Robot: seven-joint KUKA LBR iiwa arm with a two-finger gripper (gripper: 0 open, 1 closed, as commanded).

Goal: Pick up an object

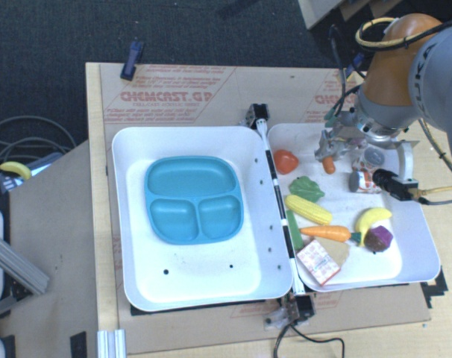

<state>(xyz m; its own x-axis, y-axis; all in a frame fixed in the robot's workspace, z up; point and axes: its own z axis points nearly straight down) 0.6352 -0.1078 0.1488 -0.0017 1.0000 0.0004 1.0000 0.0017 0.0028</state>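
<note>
Toy foods lie in the right bin [416,263]: a red tomato [286,161], a green leafy piece [306,188], a corn cob [309,209], a carrot [327,233], a yellow fruit [373,218], a purple piece [379,238], a pink-and-white box [318,262] and a small red-and-white item [364,181]. My gripper [338,151] hangs low over the bin's far part, right of the tomato. A small orange piece [328,165] sits just under its left side. Whether it is held is unclear.
The left bin [129,259] holds a blue divided plate [194,199]. A black clamp [257,114] sits at the far end of the rim between the bins. A black cable [405,190] runs off the wrist over the right bin's far right.
</note>
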